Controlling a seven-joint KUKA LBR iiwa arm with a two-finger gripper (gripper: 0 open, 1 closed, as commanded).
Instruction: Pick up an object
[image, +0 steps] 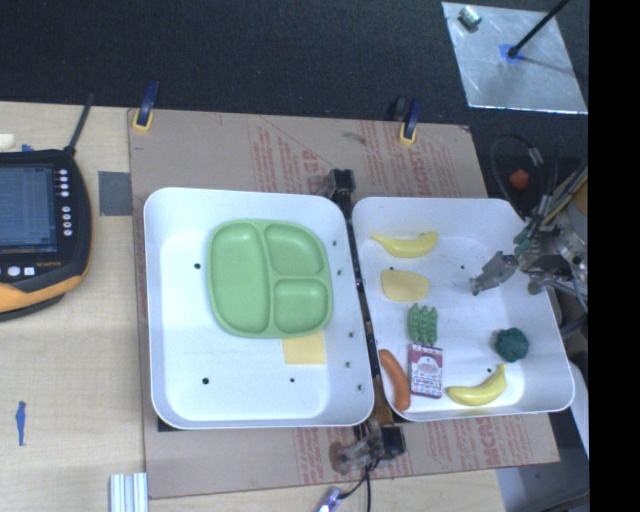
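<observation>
Even overhead light, white bins (160, 300) bright, slightly washed; soft focus throughout, arm perhaps motion-blurred.

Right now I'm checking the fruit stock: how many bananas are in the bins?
2, both in the right bin: one banana near its top-left corner, another banana at its bottom edge.

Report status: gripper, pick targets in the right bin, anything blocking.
Gripper open, holding nothing, over right bin. Nearest targets: green broccoli, banana. Nothing blocking either.
</observation>
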